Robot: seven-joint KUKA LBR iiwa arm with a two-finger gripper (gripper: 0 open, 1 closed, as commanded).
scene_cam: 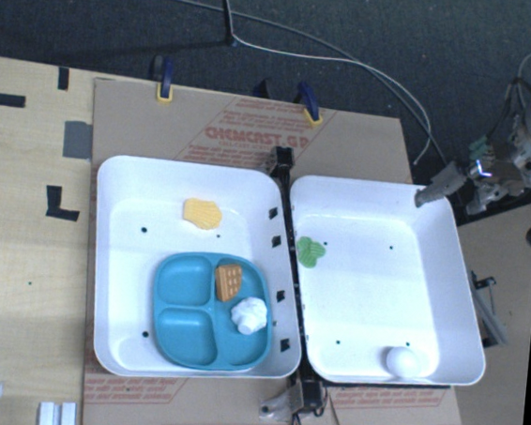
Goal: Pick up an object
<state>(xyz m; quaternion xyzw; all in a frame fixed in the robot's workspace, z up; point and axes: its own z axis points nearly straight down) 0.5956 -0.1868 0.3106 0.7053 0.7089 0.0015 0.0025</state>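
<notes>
My gripper [436, 190] hangs at the far right corner of the right bin [448, 273], just over its rim, with the arm [516, 158] behind it at the view's right edge. In the right bin a small green object [310, 252] lies by the left wall and a white ball [405, 361] rests near the front right corner. The left bin [116, 238] holds a yellow object [202, 213] on its floor and a blue divided tray [208, 310]. In the tray lie a tan waffle-like piece [228, 281] and a white crumpled object [250, 316]. None of these touches the gripper.
Both bins sit on a cardboard sheet [246, 129] held by two clamps at the back [166, 83] [308, 103]. A cable [356, 65] runs across the dark floor behind. A black divider [285, 247] runs between the bins.
</notes>
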